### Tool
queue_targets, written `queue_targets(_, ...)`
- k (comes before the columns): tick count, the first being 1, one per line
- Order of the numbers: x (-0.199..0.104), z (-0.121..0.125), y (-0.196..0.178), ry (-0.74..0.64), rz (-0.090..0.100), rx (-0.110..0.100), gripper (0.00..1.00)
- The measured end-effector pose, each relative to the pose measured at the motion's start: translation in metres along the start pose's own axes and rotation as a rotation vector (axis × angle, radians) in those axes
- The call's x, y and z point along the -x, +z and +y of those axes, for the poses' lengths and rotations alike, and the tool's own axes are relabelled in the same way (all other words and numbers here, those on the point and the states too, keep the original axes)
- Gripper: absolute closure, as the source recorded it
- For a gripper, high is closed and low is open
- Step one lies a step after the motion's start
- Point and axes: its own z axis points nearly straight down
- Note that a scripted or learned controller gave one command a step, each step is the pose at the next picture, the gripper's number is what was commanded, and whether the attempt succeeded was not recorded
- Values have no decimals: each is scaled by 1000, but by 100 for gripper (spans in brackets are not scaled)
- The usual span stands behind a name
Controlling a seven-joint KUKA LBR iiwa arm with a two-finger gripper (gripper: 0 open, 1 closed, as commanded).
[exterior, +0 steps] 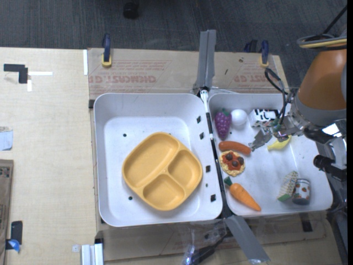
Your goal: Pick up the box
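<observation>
A small box point(295, 189) with a striped side and a printed front lies tilted in the right bin's point(309, 164) near right corner. My gripper point(263, 138) hangs over the far middle of that bin, well up and left of the box and apart from it. It sits between a black-and-white item point(265, 115) and a yellow toy point(279, 143). The grey arm with its orange band point(325, 81) comes in from the right.
The right bin also holds purple grapes point(222, 122), a white ball point(238, 116), a sausage point(234, 147), a small pizza point(232, 162) and a carrot point(244, 197). A yellow divided plate point(161, 170) lies in the left bin point(110, 148).
</observation>
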Motion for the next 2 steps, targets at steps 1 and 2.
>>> queue_targets(1, 54, 16, -22, -121, -3, 4, 0)
queue_targets(2, -11, 11, -72, -114, -1, 3, 0)
